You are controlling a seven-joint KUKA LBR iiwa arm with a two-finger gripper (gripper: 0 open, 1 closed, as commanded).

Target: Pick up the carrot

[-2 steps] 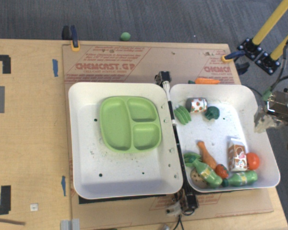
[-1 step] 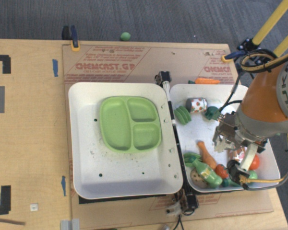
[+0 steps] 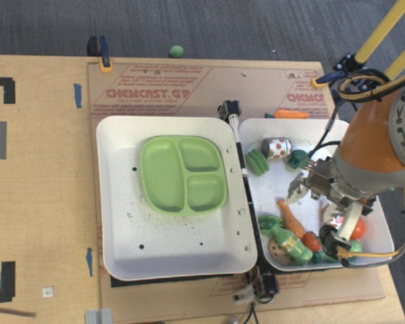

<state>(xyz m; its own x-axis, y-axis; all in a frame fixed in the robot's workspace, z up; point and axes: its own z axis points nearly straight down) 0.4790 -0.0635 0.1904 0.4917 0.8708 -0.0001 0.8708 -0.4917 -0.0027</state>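
From my remote station: the gripper (image 3: 298,189) hangs low over the right bin (image 3: 386,216) at centre right of the frame, fingers spread apart, gripping nothing. The carrot (image 3: 291,219) lies just below it among toys. A green divided plate (image 3: 183,174) fills the left bin (image 3: 115,201).

Arm over the right bin, carrot lying on the bin floor

The gripper (image 3: 302,186) hangs low in the right bin (image 3: 270,258), just above and right of the carrot (image 3: 291,219), which lies slantwise, untouched. A green divided plate (image 3: 183,174) sits in the left bin (image 3: 115,201). Near the carrot lie a green ridged toy (image 3: 257,161), a spotted can (image 3: 278,147) and a green bottle (image 3: 290,244). A second carrot (image 3: 291,114) rests outside the bin.
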